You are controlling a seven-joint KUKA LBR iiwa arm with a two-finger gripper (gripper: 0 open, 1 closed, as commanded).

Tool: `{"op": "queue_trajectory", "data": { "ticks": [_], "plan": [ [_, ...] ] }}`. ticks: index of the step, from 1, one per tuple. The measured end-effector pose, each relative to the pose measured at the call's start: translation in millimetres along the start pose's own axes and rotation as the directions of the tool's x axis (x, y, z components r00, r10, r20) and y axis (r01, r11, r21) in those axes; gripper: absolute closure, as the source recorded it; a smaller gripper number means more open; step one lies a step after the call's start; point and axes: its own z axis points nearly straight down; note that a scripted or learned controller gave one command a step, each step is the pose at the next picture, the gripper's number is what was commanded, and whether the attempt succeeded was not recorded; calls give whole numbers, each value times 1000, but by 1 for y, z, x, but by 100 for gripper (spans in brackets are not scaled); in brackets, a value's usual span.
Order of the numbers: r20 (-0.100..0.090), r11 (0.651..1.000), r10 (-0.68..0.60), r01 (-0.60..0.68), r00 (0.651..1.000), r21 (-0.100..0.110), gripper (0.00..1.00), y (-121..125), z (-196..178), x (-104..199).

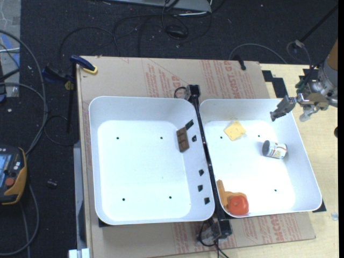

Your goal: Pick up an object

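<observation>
Brown block (183,140) alone, left bin (107,112).

1. The left bin (107,144) has a wide bare floor; its one obstacle is a brown block (183,140) near the right wall.
2. In the right bin (301,144), a yellow piece (234,130), a small can (274,150) and a red ball (238,204) lie well apart, with open floor between them.
3. The gripper (293,107) hangs over that bin's far right corner.
</observation>
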Motion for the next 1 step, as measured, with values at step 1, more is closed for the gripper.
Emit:
{"op": "queue_trajectory", "data": {
  "ticks": [1],
  "plan": [
    [2,1000,-1,1,1000,-7,0,1,-4,0]
  ]
}}
